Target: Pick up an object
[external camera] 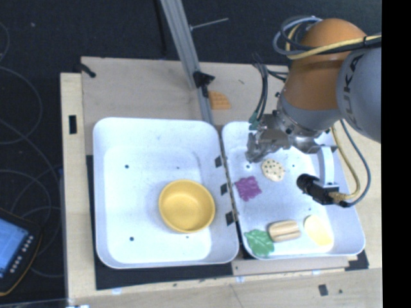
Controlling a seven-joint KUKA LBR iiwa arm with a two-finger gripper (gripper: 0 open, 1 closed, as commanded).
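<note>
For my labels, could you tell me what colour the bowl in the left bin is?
Yellow: the bowl, seen in the camera view.

A pale wooden bench [138, 88] fills mid-frame. Two white bins lie on it side by side: the left bin [122, 146] at centre-left, the right bin [343, 239] touching it at centre-right.

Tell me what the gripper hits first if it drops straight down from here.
Probably the bare floor of the right bin: the gripper hangs between the cookie and the purple piece. Depth is unclear.
</note>
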